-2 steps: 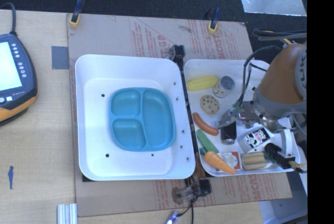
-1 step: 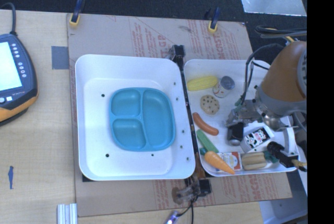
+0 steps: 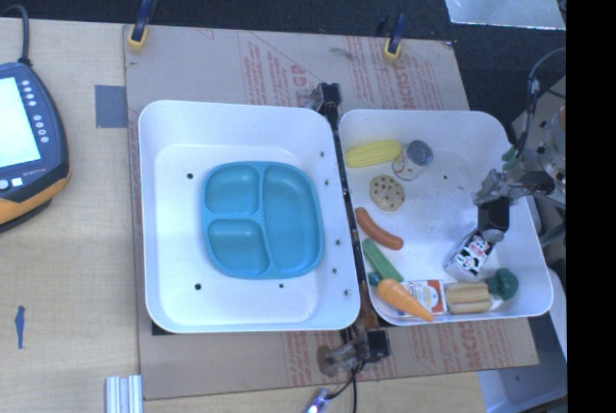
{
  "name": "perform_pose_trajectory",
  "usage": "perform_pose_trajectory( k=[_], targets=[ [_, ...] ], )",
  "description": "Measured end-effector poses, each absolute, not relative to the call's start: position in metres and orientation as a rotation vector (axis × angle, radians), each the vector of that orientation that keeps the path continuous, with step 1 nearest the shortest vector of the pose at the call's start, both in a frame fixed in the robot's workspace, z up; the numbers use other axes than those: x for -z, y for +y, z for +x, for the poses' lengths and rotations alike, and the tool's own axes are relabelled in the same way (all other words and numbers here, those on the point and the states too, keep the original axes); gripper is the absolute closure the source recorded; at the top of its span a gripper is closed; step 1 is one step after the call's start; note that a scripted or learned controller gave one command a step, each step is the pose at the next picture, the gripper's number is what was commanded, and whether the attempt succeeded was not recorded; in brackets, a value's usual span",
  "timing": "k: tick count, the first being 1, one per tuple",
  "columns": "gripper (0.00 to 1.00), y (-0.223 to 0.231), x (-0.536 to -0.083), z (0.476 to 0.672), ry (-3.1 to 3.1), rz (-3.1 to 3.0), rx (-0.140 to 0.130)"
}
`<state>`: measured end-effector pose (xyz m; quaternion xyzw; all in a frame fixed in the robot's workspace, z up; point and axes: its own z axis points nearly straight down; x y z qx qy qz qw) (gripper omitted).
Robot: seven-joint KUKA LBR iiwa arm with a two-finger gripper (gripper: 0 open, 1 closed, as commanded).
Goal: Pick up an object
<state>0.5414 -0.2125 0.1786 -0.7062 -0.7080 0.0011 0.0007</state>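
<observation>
My gripper (image 3: 498,193) hangs over the right side of the right bin (image 3: 452,127), just above a black-and-white cow-patterned carton (image 3: 471,255) that lies tilted on the bin floor. Nothing shows between the gripper and the carton. Elsewhere in this bin lie a yellow corn cob (image 3: 373,152), a small grey-topped can (image 3: 415,155), a brown cookie (image 3: 387,193), a red sausage (image 3: 378,228), a green cucumber (image 3: 382,260), an orange carrot (image 3: 404,299), a tan bread roll (image 3: 469,297) and a green broccoli piece (image 3: 503,283).
The left bin (image 3: 164,209) holds a blue divided plate (image 3: 262,219). A tablet-like pendant (image 3: 24,137) rests on the bench at far left. Two clamps (image 3: 141,24) (image 3: 393,36) pin the cardboard at the back. A small white packet (image 3: 428,291) lies by the carrot.
</observation>
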Motion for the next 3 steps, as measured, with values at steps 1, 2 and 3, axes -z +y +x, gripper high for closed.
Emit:
perform_pose_trajectory(
  k=[1, 2, 3],
  targets=[
    [1.00, -0.127, -0.214, 0.545, -2.227, -2.214, -0.003],
    [1.00, -0.082, -0.230, 0.538, -2.227, -2.213, -0.005],
    [1.00, -0.038, -0.244, 0.523, -2.226, -2.211, -0.006]
  ],
)
